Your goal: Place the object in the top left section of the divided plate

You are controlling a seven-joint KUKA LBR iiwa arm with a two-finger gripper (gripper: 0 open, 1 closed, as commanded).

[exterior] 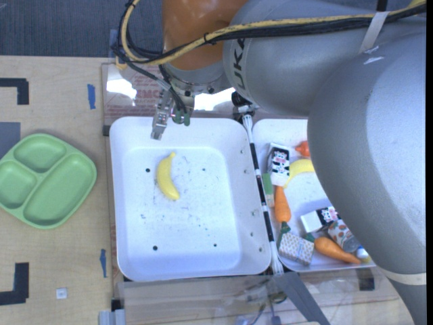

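A yellow banana (166, 177) lies in the left white bin (135, 249), a little left of its middle. My gripper (170, 123) hangs over the bin's far edge, above and slightly beyond the banana, apart from it. Its fingers (158, 126) stand open with nothing between them. The green divided plate (67, 205) rests on the wooden bench left of the bin. The plate's top left section (40, 151) holds nothing.
The right bin (260, 131) holds several items: an orange carrot (281, 205), another carrot (331, 248), a small white box (279, 161) and a patterned box (296, 249). The big grey arm covers the upper right. Blue tape marks (91, 95) sit on the bench.
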